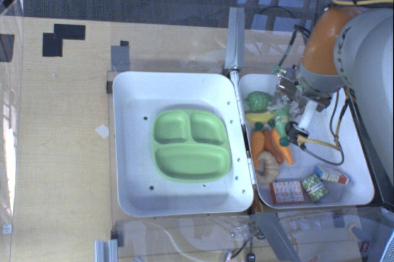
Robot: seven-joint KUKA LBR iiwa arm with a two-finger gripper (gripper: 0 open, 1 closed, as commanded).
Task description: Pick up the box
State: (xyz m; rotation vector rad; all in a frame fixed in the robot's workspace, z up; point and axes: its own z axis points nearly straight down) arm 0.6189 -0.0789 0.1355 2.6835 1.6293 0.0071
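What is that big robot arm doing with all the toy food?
The grey and orange robot arm is reaching into the right bin, which holds toy food: carrots, a banana, something green and round and a bagel. Its gripper is down among the vegetables near the top of the pile. It is meant to pick up a box, and the red box lies untouched at the bin's near edge. The left bin holds a green divided tray.
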